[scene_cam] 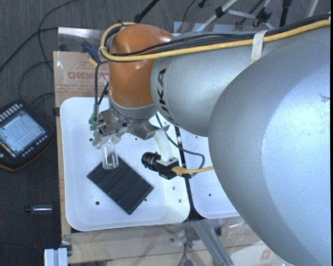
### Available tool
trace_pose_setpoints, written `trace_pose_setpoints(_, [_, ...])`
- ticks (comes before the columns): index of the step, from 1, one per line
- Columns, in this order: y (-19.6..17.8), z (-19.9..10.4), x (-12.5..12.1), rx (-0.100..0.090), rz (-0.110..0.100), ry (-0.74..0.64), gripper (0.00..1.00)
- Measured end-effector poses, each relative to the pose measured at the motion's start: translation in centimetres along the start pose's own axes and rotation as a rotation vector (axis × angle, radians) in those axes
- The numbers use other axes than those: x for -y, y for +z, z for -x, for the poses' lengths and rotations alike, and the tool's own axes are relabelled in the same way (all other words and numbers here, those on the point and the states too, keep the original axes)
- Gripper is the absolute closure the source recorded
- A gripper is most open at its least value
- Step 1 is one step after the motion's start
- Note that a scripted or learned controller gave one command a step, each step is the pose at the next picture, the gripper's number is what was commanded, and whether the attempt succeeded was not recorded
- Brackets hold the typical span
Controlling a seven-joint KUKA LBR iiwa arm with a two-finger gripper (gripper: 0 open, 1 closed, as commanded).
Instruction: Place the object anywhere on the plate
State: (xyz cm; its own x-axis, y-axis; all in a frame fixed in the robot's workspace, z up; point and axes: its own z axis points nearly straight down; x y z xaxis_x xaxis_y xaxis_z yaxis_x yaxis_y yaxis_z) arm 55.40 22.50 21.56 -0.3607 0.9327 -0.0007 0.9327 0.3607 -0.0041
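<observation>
A: What is at the far left, outside the bins?

B: A black handheld controller point(15, 134) with a pale screen lies on the dark floor, at nine o'clock from the left bin point(77, 204).

A: And how does the arm stand?

B: The grey arm point(255, 126) comes in from the right and covers most of the right bin point(211, 204). Its orange band point(134, 71) is above the wrist, and the wrist points down into the left bin. The gripper point(109, 155) hangs over the bin floor, with the clear fingers point(110, 159) pointing to six o'clock.

A: Are the fingers open or closed?

B: I cannot tell; they look as one clear piece from here.

A: What is inside the left bin?

B: A dark, ribbed, square plate point(121, 184) lies flat, turned like a diamond. Its upper corner is just below the fingertips, at about five o'clock from them. A small black camera part point(158, 164) on the arm hangs at three o'clock from the gripper. I cannot make out the object to be placed.
</observation>
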Motion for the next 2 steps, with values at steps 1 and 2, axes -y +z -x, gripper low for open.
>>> trace_pose_setpoints(1, [-0.7, -0.1, 0.0, -0.001, -0.005, -0.001, 1.0])
trace_pose_setpoints(2, [-16.4, 0.8, 0.2, 0.003, 0.003, -0.411, 1.0])
